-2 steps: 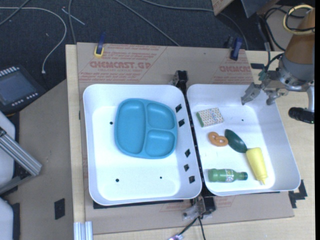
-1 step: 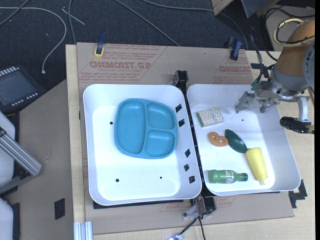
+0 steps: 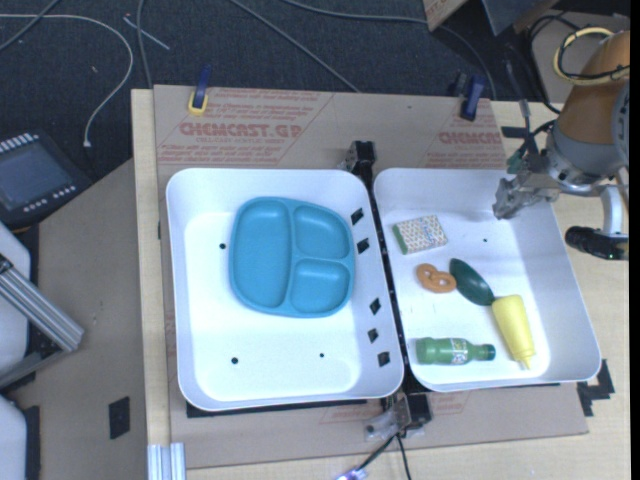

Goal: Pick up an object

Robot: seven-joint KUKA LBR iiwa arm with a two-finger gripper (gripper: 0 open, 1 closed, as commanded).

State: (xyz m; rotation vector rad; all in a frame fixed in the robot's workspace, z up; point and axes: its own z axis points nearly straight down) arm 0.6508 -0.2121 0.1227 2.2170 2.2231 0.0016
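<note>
- Step in hand: you are at the approach. The grey arm with the orange band (image 3: pixel 592 108) reaches in from the right, and its two-finger gripper (image 3: pixel 508 204) hangs over the far right corner of the right-hand shallow white bin (image 3: pixel 560 258), apart from every object in it.
- Claw state: you cannot tell whether it is spread or closed; the tip is small and blurred. Nothing shows between its tips, so count nothing as held.
- Candidates, all in the right bin:
- a small flat speckled packet, pale green and white (image 3: pixel 420 233), near the far left side, lying flat.
- a small orange-brown ring-shaped pretzel toy (image 3: pixel 436 279), just beside the next item.
- a dark green oval piece, smooth and glossy (image 3: pixel 473 283), mid-bin, lying at a slant.
- a yellow plastic squeeze bottle (image 3: pixel 514 327), on its side, nozzle toward the near rim.
- a green plastic bottle (image 3: pixel 453 350), on its side along the near wall, close to the yellow bottle's lower end.
- Left-hand white bin (image 3: pixel 200 348): holds a light blue three-compartment plastic tray (image 3: pixel 292 256), well apart from the gripper.
- Next move, as a judgement: you need the tool carried toward the near left and lowered over one piece; the speckled packet looks nearest.
- Caution: the pretzel and green oval sit close together, so a descent there may catch both.
</note>
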